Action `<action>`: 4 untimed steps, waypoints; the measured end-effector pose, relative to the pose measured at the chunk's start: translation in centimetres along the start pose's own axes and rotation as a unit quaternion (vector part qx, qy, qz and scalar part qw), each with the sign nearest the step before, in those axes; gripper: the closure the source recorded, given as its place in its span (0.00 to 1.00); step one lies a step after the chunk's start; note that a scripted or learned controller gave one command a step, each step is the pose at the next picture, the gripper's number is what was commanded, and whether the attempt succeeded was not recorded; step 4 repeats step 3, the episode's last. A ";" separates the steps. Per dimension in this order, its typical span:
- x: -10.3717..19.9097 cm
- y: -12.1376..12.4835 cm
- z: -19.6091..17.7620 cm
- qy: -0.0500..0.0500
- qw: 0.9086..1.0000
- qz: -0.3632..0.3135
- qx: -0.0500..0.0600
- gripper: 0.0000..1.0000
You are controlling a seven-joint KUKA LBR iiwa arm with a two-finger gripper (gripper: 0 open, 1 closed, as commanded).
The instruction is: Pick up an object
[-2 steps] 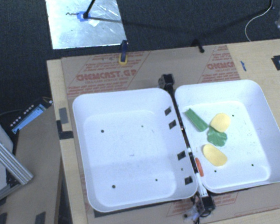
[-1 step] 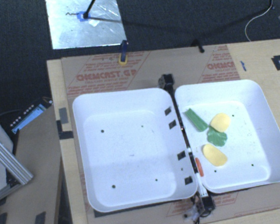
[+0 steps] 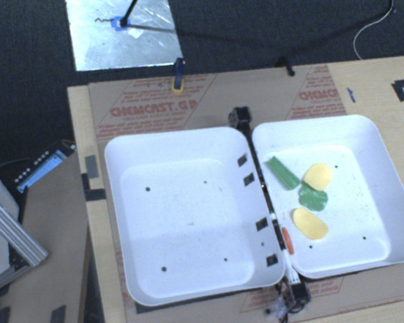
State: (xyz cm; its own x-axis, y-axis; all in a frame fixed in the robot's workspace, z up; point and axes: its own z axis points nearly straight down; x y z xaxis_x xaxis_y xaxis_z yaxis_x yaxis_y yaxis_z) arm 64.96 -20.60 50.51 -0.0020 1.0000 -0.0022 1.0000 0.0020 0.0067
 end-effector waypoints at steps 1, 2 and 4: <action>4.3 -2.9 13.2 0.003 1.000 -0.002 0.009 1.00; -0.2 1.9 12.1 -0.001 1.000 0.001 0.000 1.00; 0.0 1.9 10.0 0.000 1.000 -0.001 0.001 1.00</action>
